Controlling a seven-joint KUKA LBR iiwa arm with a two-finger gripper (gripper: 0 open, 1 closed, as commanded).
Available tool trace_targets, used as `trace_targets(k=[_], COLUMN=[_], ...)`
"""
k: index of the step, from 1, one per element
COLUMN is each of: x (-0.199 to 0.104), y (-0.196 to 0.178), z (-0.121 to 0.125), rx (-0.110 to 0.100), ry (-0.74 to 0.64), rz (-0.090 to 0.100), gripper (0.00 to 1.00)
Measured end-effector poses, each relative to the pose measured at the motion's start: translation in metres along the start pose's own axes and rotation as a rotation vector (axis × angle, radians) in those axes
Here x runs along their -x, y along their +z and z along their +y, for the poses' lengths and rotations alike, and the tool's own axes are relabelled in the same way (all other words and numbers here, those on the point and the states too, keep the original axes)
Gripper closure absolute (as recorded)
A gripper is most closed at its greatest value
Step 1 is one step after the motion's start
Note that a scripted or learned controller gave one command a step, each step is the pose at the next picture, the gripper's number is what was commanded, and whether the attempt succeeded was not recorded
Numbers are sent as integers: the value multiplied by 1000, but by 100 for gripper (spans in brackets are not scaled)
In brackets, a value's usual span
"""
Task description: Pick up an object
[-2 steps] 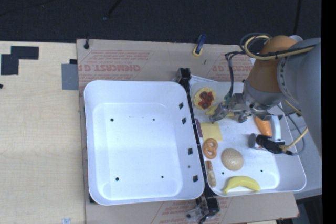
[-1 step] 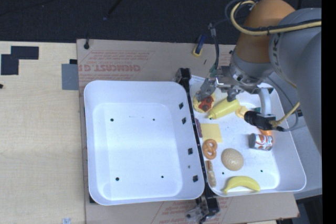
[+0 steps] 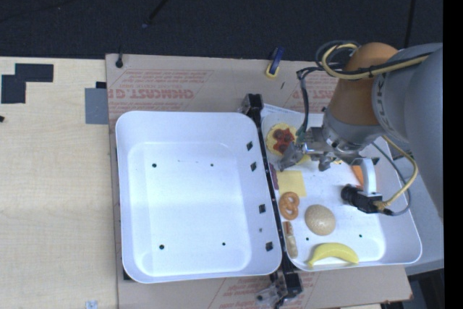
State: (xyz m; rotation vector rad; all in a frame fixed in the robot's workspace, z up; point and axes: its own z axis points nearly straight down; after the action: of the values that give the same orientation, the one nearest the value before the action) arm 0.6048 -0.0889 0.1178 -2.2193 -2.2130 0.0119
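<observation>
One gripper (image 3: 307, 152) hangs low over the upper part of the right bin (image 3: 394, 246), at the end of the grey arm (image 3: 405, 94) with its orange band. Cables and the wrist body cover its tip, so I cannot tell how it is set or whether anything is in it.

Just beside it, towards the bin's upper left corner, lies one yellow-and-red item (image 3: 280, 135), too blurred to name. Below that sits one flat yellow block (image 3: 292, 183), likely light and stiff, but low enough that a grip would have to catch its edges. Next comes one small pretzel-like ring (image 3: 289, 205), light, thin and probably awkward to pinch except across its width. One tan rounded lump (image 3: 320, 219), egg-shaped, looks smooth and apt to roll or slip; closing across its middle seems safest. One banana (image 3: 333, 254) lies along the bottom wall, presumably a light toy, best taken across its narrow curve. One orange piece (image 3: 357, 174) shows near the cables, partly hidden.

Two bins stand side by side; the left bin (image 3: 137, 155) holds none of these.
</observation>
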Motion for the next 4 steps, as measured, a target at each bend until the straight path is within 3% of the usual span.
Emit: trace_targets(k=[1,2,3,4], x=[-2,17,40,-5], y=[32,31,31,30], z=[39,13,37,25], rx=[0,5,-5,6], ry=[-5,-1,-1,-5], rz=[2,0,3,2], gripper=[0,0,0,0])
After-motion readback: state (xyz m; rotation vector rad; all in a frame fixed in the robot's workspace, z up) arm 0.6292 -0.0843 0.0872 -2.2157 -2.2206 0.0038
